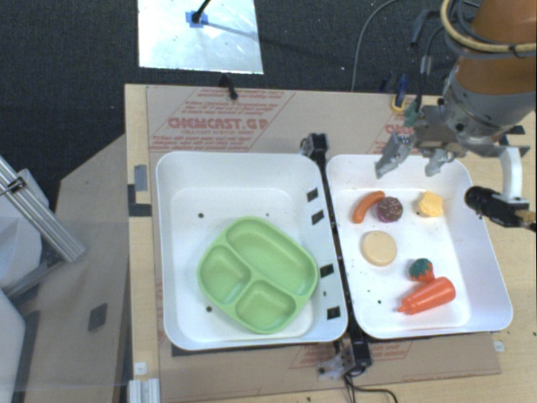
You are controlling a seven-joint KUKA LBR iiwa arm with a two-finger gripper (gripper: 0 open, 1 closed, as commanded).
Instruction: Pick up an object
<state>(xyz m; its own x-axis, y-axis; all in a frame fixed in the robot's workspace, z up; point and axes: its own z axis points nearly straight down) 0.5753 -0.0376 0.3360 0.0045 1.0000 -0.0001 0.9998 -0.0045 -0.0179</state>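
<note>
The small dark-red round toy (388,209) lies in the right bin (482,263) between a sausage (367,206) and a yellow piece (430,205), and the gripper (414,156) hangs above it, spread and holding nothing, so the approach seems underway and a straight descent comes next.

A robotics lab bench is shown. Two shallow white bins (172,250) are set side by side on a cardboard sheet (218,120) printed with red lettering. Loose cables (373,28) are trailed behind the bench's far right corner, and aluminium framing (38,221) is seen off its left edge (dark carpet (67,57) lies beyond).
</note>
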